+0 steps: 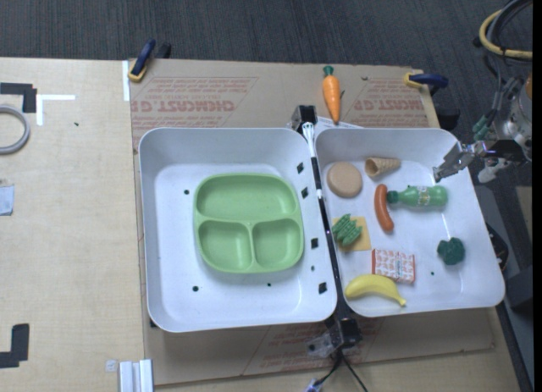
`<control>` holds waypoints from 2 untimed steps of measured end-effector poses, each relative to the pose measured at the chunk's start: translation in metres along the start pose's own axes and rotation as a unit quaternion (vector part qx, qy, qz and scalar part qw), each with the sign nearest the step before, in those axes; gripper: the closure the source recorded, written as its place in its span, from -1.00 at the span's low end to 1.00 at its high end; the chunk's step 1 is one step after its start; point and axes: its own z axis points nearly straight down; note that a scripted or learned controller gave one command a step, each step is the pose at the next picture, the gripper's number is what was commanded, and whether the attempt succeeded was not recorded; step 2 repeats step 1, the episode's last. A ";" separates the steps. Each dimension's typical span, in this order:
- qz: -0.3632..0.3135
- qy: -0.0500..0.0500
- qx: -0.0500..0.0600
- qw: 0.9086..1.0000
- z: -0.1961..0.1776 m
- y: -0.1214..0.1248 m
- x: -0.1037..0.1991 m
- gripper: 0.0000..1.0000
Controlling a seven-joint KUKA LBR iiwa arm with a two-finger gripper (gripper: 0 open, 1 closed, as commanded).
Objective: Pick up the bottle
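From my feed nothing is picked up yet: the bottle lies on its side in the right bin, just past the sausage. My gripper hovers at the bottle's one o'clock, near the rim; jaws look parted and empty. The descent, grasp and lift remain.
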 end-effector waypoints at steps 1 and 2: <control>-0.001 -0.001 0.000 1.000 -0.010 0.000 0.000 1.00; -0.001 -0.001 0.000 1.000 -0.010 0.000 0.000 1.00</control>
